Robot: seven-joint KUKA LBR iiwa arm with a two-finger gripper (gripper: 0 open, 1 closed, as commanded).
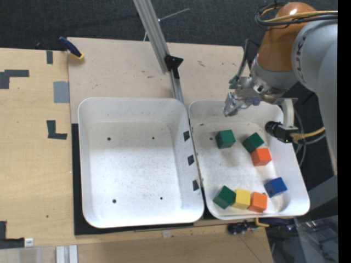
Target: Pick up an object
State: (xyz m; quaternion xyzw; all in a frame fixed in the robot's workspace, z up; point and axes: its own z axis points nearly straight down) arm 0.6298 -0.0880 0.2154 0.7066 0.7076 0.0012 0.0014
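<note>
The right bin (pixel 211 111) holds several small blocks. Two green blocks (pixel 225 139) (pixel 253 142) lie in its upper half with an orange block (pixel 261 156) just below the second one. A blue block (pixel 275 186) sits near the right wall. Along the front wall a green block (pixel 224 196), a yellow block (pixel 242 198) and an orange block (pixel 258 201) stand in a row. My gripper (pixel 231 109) hangs over the bin's far edge, above and apart from the nearest green block. Nothing shows between its fingers.
The left bin (pixel 134 160) stands beside the right one. A slanted metal rail (pixel 156 34) runs down to the gap between the bins. A blue and yellow tool (pixel 71 47) lies on the bench at the far left. The arm (pixel 296 43) fills the upper right.
</note>
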